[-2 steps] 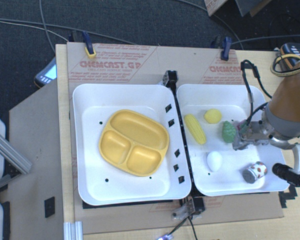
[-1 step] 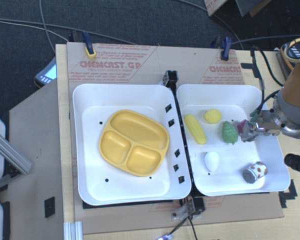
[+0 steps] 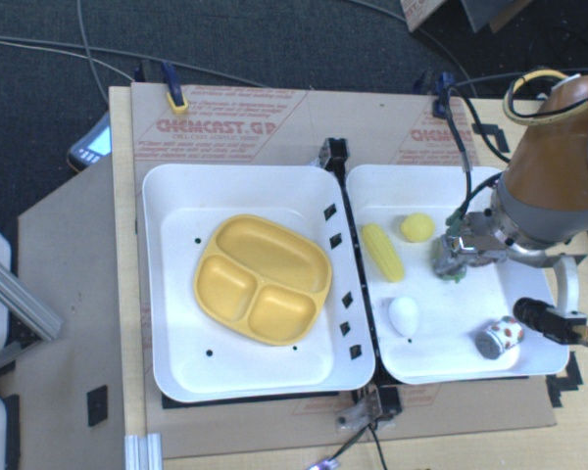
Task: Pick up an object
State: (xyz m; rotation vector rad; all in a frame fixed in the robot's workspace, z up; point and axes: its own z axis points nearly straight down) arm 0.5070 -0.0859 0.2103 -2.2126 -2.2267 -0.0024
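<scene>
Gripper (image 3: 452,258), its closure impossible to judge, hangs in the right bin (image 3: 451,368) among one corn cob (image 3: 382,252), one lemon (image 3: 417,227), one egg (image 3: 404,314) and one can (image 3: 498,339); left bin (image 3: 176,360) holds one yellow tray (image 3: 263,278).

yellow tray (image 3: 263,278), corn (image 3: 382,252), pincer (image 3: 449,263) perhaps down

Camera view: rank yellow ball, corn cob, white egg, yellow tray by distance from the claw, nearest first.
From the claw, right bin:
1. Yellow ball, up-left of it.
2. Corn cob, left, near the divider.
3. White egg, lower-left; close to the corn's rank.
4. Yellow tray, left bin.
</scene>
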